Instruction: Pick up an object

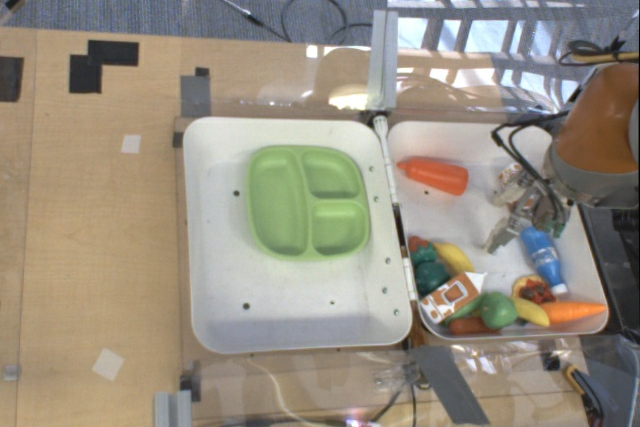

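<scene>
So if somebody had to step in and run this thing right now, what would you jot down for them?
Gripper: low inside the right bin, nothing seen between its fingers; open or shut can't be told.
Things: orange carrot-like toy lies alone at the bin's far side; blue bottle just beside the gripper; toy food heap along the near edge.
Left bin holds a green divided plate.
Done: nothing lifted yet.
Left: grasp one object and raise it.
</scene>
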You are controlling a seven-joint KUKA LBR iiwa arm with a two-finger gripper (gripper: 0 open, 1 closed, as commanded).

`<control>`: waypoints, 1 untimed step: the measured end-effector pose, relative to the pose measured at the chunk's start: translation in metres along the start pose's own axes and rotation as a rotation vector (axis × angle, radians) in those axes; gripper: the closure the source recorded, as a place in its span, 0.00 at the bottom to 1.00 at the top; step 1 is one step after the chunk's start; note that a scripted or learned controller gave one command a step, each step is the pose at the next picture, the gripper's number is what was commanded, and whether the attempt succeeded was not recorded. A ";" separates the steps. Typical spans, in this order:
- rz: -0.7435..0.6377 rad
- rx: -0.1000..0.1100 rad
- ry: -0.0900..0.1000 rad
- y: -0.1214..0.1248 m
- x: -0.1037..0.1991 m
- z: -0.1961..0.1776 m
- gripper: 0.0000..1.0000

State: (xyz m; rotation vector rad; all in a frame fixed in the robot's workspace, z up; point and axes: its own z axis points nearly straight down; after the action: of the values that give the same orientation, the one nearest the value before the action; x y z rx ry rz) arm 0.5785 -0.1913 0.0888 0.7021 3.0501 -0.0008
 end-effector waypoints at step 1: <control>-0.138 -0.001 0.001 -0.014 -0.002 0.000 0.00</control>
State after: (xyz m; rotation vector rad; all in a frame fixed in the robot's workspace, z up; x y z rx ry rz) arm 0.5745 -0.2046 0.0888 0.4906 3.0917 0.0004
